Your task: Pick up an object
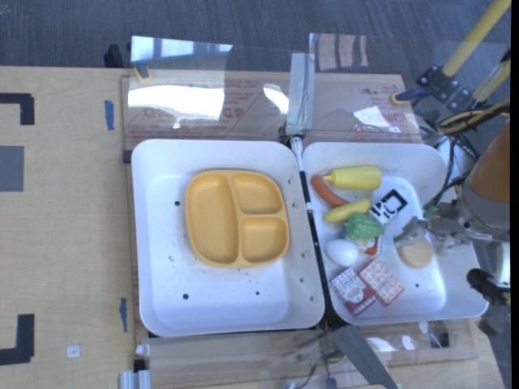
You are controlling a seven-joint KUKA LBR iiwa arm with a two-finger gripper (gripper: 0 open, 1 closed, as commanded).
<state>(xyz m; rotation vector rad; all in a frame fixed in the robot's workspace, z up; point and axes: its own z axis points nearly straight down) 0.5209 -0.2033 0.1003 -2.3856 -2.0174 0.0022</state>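
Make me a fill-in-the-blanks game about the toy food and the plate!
1. The yellow divided plate lies in the ____ bin.
2. The plate has ____ compartments.
3. The white egg lies right below the green ____.
4. The mustard bottle is coloured ____.

Missing words: left; three; broccoli; yellow

light: bright, even | glare: clear panels [211, 96] behind bins | shadows: soft | focus: slightly soft overall
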